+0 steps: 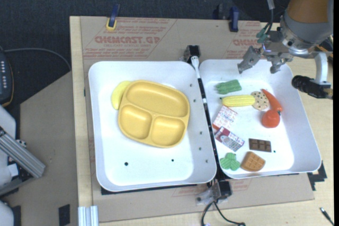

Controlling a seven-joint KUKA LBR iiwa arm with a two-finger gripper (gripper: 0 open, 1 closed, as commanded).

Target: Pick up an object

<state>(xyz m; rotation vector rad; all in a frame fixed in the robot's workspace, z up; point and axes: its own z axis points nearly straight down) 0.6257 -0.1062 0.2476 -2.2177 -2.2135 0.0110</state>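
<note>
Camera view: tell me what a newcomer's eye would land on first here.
The big yellow divided tray dominates the left bin, lying over a yellow banana at its upper-left edge. Next comes the cluster of toy food in the right bin: a corn cob, an orange carrot and a waffle among them. The open gripper hangs above that bin's far edge.

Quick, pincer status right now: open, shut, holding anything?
Pincer: open, nothing between its fingers, hovering above the far end of the right bin.
</note>
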